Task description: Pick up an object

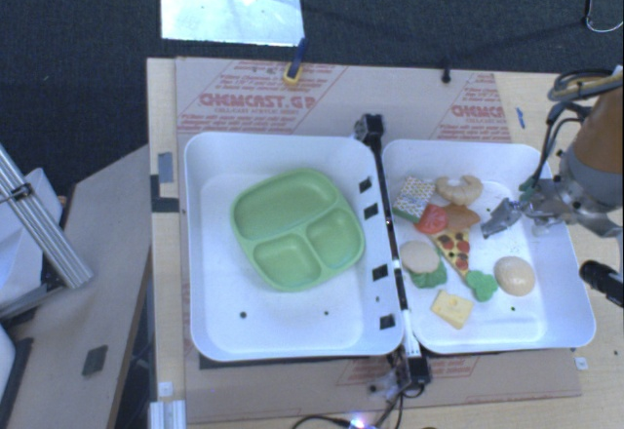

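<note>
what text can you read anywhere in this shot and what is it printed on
"CHEMCAST GP" in red, on the brown sheet under the bins, upper left.
"CHEMCAST" again in red, on the same sheet, upper right.
Smaller red print under both is too blurred to read.

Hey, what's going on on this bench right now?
A grey robot arm reaches in from the right, its gripper low over the right bin, beside a pile of toy food: a pizza slice, a cheese wedge, a pretzel and a pale bun. Nothing shows between its jaws yet. The left bin holds a green divided tray.
</note>
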You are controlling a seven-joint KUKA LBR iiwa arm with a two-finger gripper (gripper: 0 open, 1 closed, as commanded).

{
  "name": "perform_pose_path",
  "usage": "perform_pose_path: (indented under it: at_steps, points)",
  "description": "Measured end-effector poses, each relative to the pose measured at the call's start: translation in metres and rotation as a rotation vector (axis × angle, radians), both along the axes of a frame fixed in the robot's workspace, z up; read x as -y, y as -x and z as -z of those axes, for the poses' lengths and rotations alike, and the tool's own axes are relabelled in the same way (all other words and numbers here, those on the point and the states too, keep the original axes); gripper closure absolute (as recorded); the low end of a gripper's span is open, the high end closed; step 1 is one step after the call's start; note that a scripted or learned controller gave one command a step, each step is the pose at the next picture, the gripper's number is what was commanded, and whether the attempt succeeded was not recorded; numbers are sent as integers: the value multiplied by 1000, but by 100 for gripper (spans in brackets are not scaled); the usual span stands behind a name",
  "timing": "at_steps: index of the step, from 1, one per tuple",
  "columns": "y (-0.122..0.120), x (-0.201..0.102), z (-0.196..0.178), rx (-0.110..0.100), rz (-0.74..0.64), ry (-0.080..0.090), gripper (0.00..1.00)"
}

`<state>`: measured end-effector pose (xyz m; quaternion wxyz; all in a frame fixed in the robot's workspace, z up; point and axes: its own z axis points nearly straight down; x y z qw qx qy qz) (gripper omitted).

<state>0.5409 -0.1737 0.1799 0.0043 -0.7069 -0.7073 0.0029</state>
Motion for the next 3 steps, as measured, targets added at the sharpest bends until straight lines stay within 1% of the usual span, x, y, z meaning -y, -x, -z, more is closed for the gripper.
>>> perform_pose_path:
  at_steps: [1, 2, 3]
  points:
    - [-3, 0, -6, 11, -3, 2, 0]
    - [2, -1, 37, 8, -1, 1, 0]
    - [1, -1, 88, 12, 1, 2, 0]
